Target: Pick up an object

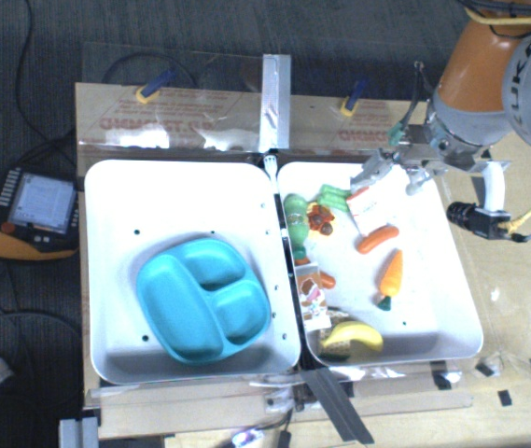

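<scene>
My gripper (398, 174) hovers over the back of the right bin (452, 287), and its two grey fingers stand apart, open, with nothing seen between them. Just below its left finger lies a white packet with red print (370, 209). An orange sausage-shaped piece (377, 239) and a toy carrot (391, 274) lie in front of the packet. Along the bin's left wall are a green bottle (295, 215), a green piece (332, 194), a small orange-red item (319, 217) and a small printed packet (312, 289). A banana (349, 337) lies at the front.
The left bin (116, 203) holds a blue divided plate (204, 297). A raised divider (284, 250) separates the two bins. The right bin's right half has open floor.
</scene>
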Available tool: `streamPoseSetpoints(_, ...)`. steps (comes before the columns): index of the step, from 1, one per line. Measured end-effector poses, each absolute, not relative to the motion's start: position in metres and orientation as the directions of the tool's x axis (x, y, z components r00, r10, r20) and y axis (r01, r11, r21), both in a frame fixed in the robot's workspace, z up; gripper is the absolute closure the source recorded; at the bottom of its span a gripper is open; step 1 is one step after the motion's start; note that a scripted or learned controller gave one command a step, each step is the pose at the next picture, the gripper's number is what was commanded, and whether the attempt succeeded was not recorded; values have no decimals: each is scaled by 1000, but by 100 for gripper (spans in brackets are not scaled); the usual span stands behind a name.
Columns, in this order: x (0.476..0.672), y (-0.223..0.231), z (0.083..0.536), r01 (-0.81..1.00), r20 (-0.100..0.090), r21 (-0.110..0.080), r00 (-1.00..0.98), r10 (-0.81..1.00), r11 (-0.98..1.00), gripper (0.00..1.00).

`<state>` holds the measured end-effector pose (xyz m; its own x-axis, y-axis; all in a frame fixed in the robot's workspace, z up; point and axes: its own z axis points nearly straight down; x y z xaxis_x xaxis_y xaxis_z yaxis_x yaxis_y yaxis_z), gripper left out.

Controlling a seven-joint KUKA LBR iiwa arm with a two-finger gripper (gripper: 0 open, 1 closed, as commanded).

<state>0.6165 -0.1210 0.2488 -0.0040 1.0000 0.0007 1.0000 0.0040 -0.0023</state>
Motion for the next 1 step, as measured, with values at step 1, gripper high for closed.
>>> streamPoseSetpoints(1,573,-148,145,1000,0,-3,29,1000,-29,0)
